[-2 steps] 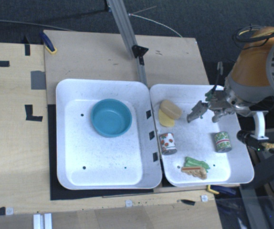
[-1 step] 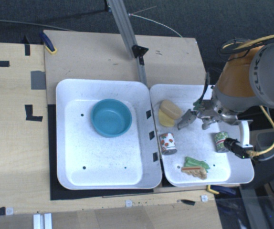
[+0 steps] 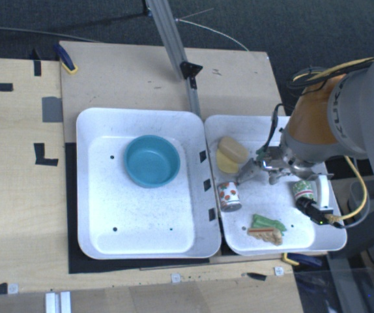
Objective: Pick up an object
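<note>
My gripper (image 3: 260, 173) hangs over the middle of the right bin (image 3: 330, 240), its two grey fingers spread open with nothing between them. Touching or just left of its left finger lies a yellow rounded block (image 3: 230, 154). Below that, a small red-labelled can (image 3: 229, 196) stands by the bin's left wall. A green-and-tan toy (image 3: 266, 229) lies near the front of the bin. A green-and-white can (image 3: 303, 190) sits to the right, under the wrist. A blue bowl (image 3: 152, 161) rests in the left bin (image 3: 102, 233).
A slanted metal pole (image 3: 171, 38) runs down from the top to the gap between the bins. The grey arm with its orange band (image 3: 311, 119) and yellow cables (image 3: 359, 194) covers the right bin's far right side.
</note>
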### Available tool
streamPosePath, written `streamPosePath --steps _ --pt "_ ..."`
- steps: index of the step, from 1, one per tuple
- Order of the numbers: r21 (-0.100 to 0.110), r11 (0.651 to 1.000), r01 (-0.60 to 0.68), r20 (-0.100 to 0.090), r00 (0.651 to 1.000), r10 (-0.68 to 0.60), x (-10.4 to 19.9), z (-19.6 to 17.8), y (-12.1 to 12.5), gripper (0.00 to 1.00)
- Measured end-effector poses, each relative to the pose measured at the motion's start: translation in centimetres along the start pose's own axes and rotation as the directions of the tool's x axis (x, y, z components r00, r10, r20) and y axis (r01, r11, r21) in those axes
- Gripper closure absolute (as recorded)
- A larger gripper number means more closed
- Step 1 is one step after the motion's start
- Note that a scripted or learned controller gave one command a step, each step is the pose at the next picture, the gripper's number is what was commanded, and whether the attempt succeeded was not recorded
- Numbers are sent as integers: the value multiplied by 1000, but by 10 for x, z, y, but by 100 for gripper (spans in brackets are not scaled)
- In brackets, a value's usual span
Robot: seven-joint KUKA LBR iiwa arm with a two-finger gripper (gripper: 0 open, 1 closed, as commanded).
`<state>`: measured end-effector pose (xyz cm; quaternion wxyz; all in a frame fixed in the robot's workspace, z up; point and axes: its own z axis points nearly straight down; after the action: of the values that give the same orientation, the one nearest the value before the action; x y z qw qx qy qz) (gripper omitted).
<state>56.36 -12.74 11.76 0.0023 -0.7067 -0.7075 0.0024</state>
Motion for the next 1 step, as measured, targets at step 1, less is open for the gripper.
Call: streamPosePath --steps 1 --pt "-6 1000 0 2 1000 0 0 29 0 0"
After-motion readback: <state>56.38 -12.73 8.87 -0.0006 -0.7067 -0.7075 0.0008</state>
